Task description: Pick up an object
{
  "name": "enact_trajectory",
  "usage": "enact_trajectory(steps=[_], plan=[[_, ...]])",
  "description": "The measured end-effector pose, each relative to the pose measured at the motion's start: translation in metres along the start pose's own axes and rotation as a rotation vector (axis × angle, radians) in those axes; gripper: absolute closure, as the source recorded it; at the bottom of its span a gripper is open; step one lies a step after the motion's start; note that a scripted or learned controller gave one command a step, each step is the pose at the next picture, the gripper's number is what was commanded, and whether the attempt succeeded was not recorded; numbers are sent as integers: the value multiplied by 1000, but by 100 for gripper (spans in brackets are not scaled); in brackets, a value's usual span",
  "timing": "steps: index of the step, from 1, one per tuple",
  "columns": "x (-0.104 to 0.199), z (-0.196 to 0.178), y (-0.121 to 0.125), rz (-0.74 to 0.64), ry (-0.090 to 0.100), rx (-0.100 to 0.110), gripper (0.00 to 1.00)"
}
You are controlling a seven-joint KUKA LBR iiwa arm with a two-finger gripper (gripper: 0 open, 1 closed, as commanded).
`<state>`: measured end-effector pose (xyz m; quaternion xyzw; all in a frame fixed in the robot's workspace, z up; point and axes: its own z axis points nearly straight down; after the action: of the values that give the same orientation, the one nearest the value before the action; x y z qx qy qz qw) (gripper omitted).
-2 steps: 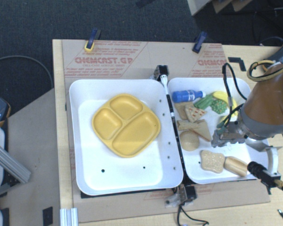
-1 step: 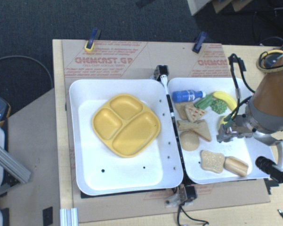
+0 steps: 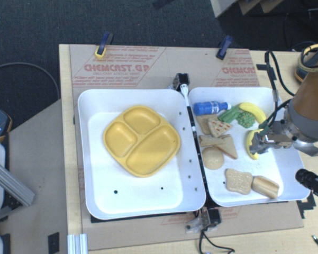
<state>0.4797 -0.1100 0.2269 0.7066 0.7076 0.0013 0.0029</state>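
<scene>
My gripper (image 3: 261,141) hangs over the right side of the right bin (image 3: 285,165), reaching in from the right. A small curved yellow piece (image 3: 251,144) lies right at its tip, touching or nearly touching it. I cannot see whether that piece is gripped. Further back in the same bin lie a yellow banana (image 3: 253,110), a green vegetable toy (image 3: 239,116) and a blue bottle (image 3: 210,108).
Tan food toys fill the right bin's left and front: a waffle wedge (image 3: 218,126), a flat triangle (image 3: 223,144), a round cookie (image 3: 212,158), a bread slice (image 3: 238,181) and a bread roll (image 3: 266,186). A yellow divided plate (image 3: 142,140) lies in the left bin (image 3: 95,157).
</scene>
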Motion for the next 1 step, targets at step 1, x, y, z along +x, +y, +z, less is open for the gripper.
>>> enact_trajectory(steps=[1], plan=[[34, 3, 54, -4, 2, 1, 100]])
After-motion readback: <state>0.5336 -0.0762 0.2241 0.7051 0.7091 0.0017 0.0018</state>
